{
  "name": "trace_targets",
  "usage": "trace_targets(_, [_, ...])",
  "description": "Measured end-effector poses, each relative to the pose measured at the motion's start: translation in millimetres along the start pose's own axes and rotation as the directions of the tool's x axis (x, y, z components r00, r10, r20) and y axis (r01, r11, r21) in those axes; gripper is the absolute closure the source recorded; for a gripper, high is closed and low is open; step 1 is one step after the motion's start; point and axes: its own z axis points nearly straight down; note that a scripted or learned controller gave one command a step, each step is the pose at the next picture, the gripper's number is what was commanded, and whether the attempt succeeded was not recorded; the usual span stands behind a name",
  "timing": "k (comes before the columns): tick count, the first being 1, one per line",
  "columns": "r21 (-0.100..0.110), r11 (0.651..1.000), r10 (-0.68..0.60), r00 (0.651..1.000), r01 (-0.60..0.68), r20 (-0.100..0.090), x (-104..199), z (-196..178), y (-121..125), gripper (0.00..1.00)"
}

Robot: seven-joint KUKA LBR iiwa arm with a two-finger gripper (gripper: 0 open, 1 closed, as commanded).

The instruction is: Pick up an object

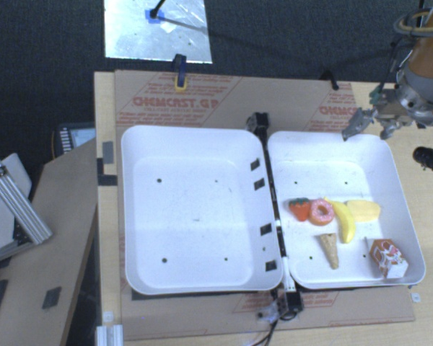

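The banana is lying upright in frame, lower left of the hand, which is being held open, empty.

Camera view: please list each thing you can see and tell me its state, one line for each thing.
Gripper: open, holding nothing, above the far rim of the right bin.
Right bin: holds six items.
Left bin: lies beside the right bin.
Donut: flat, touching the orange-red toy.
Banana: flat, beside the lemon.
Cone: on its side.
Small box: near corner, tilted.
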Motion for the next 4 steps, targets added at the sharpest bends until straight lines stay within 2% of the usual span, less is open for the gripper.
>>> trace_targets(1, [0.007,1.0,0.003,1.0,-0.003,-0.003,-24.7,142.9,4.0,0.0])
trace_targets(2, [-0.014,1.0,-0.001,1.0,0.001,0.005,-25.4,7.9,8.6,0.0])
trace_targets(3, [0.007,1.0,-0.002,1.0,0.002,-0.002,-23.4,136.8,3.7,0.0])
trace_targets(4, [-0.005,1.0,-0.004,1.0,0.004,0.002,-24.4,117.3,7.4,1.0])
